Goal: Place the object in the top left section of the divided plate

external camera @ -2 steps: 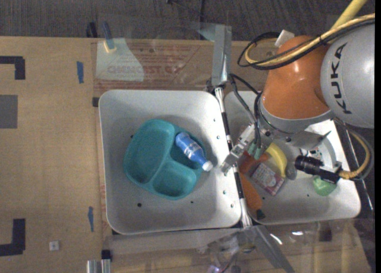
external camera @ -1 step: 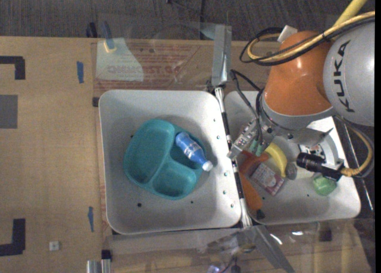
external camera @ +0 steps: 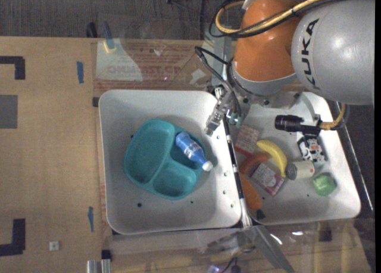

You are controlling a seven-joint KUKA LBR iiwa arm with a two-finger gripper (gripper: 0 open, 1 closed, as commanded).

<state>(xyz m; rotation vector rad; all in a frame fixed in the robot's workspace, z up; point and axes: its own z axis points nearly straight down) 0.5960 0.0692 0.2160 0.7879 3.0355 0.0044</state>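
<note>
Hovering claw (external camera: 215, 118) above plate's (external camera: 143, 164) right rim

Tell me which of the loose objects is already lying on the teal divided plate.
The clear plastic bottle with the blue label. It lies across the plate in the left bin; the banana, the green object and the rest sit in the right bin.

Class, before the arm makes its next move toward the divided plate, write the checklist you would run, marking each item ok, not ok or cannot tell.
1. Divided plate sits flat in the left bin: ok.
2. Object in a plate section: a small bottle lies in the plate's right-hand section; whether that counts as top left: cannot tell.
3. Gripper clear of the plate, above the bins' shared wall: ok.
4. Gripper holding anything: cannot tell.
5. Banana and other items lie in the right bin, away from the plate: ok.
</note>
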